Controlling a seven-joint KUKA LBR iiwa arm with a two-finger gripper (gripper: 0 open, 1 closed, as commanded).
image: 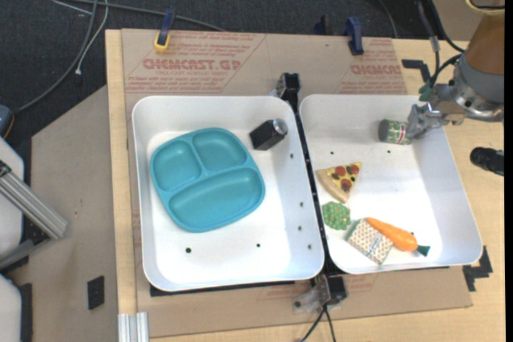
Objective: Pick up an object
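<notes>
1. Now the end effector [418,124] is low at the far right of the right bin [449,196], and I cannot tell its state.
2. A small green can [393,131] lies on its side, touching it on the left.
3. Nearer the camera lie a pizza slice [341,179], broccoli [336,215], a carrot [394,235] and a patterned block [369,241].

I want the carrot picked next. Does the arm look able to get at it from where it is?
Probably yes. The carrot lies on top in the right bin, uncovered, though it touches the patterned block. The end effector is in that bin's far corner.
</notes>
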